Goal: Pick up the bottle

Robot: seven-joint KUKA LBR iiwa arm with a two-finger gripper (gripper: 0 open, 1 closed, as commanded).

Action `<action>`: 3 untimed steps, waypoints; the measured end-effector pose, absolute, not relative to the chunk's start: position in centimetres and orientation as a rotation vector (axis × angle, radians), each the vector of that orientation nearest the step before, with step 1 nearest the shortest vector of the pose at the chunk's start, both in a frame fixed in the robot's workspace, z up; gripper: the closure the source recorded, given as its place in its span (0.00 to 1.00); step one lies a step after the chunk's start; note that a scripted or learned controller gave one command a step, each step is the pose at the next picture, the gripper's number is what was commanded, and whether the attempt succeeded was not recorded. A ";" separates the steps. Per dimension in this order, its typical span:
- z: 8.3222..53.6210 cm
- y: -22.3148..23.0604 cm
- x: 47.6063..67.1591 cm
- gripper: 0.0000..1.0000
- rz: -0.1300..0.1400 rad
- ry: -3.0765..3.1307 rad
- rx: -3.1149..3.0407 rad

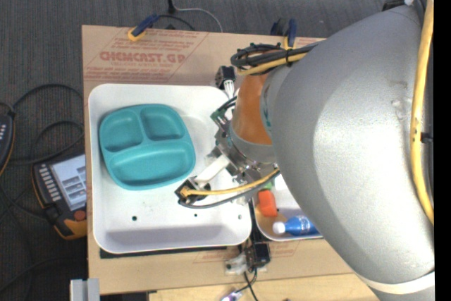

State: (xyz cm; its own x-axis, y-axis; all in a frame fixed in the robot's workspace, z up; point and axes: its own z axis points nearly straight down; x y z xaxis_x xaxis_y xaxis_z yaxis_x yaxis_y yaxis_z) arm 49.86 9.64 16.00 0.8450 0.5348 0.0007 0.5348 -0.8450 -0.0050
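A small blue bottle [299, 225] with a white cap lies on its side near the front edge of the right bin [264, 230]. An orange object [266, 204] lies just beside it, to its upper left. My gripper [225, 155] hangs over the right edge of the left bin, up and to the left of the bottle and apart from it. The grey arm with its orange band hides most of the right bin.
A teal divided plate [146, 144] lies in the upper left part of the left bin [141, 232]. The bench of brown board [141, 56] runs behind both bins. Cables and a handheld device [63, 187] lie on the floor to the left.
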 end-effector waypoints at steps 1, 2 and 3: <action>16.7 9.5 49.7 1.00 0.011 -0.874 -3.015; 8.9 11.3 52.8 1.00 -0.005 -0.766 -3.045; 9.9 10.6 59.5 1.00 0.005 -0.872 -3.019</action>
